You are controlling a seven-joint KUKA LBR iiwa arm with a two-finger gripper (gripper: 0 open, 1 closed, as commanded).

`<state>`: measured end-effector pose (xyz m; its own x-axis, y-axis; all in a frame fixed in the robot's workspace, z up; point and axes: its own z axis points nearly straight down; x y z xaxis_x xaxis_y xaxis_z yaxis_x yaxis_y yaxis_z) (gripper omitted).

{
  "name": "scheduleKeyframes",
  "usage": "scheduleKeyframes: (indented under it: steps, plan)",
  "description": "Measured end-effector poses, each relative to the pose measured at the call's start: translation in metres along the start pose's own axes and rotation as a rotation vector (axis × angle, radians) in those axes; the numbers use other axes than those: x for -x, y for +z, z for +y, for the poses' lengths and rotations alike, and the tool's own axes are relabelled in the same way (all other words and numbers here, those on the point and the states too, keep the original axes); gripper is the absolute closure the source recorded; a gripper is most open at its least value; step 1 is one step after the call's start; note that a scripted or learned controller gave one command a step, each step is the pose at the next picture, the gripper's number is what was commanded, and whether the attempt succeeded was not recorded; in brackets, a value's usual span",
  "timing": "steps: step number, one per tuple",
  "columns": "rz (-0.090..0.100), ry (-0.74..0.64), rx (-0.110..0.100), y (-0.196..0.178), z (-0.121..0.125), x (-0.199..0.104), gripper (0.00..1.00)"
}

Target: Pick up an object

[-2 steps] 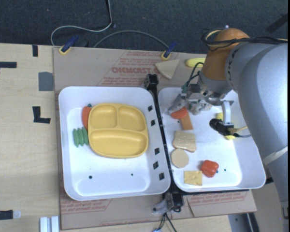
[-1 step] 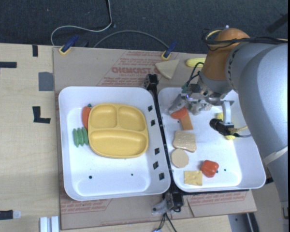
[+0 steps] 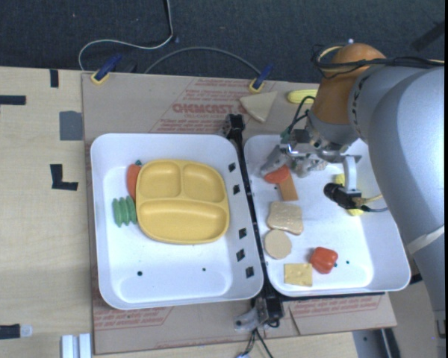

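Note:
My gripper point(image 3: 290, 164) is low over the far left part of the right bin point(image 3: 373, 233). A red-orange piece point(image 3: 277, 175) lies right under its tip, and whether it is gripped is hidden. A brown block point(image 3: 288, 191) touches that piece on the near side. Nearer the front lie a bread slice point(image 3: 285, 218), a round tan cracker point(image 3: 278, 244), a red pepper point(image 3: 323, 259) and a yellow cheese square point(image 3: 298, 274).
The left bin point(image 3: 112, 267) holds a yellow divided plate point(image 3: 183, 201), with a green pod point(image 3: 122, 211) and an orange carrot point(image 3: 133, 178) at its left. Behind the bins, a tan wedge point(image 3: 259, 107) and a yellow item point(image 3: 302, 95) lie on the cardboard.

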<state>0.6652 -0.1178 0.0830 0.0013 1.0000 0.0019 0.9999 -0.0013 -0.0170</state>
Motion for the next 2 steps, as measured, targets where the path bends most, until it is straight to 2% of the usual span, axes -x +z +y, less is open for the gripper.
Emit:
scheduleKeyframes:
  steps: [2]
  plan:
    - [-0.002, 0.001, 0.001, 0.0000, -0.0001, -0.0009, 0.00]
